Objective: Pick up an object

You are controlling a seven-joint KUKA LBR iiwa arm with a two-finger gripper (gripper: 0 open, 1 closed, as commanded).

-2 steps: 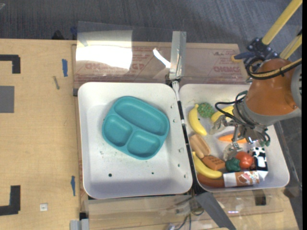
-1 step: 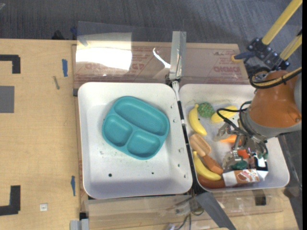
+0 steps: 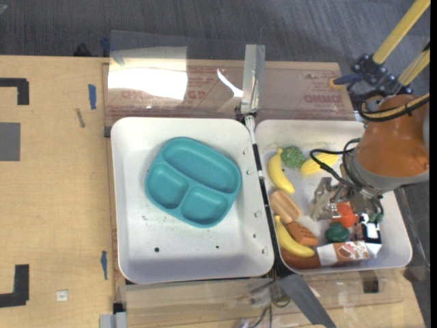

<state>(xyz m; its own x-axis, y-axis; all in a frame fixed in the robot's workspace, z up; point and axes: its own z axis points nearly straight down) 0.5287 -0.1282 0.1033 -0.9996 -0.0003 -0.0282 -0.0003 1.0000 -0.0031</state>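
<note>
In the right bin (image 3: 399, 248), the end effector (image 3: 332, 200) points down, grip state unclear.

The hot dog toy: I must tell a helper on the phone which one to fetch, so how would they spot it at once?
Look in the right bin, along its left wall. The hot dog toy lies between two bananas, one above and one below in the camera view. It is tan and brown, while its neighbours are bright yellow.
</note>
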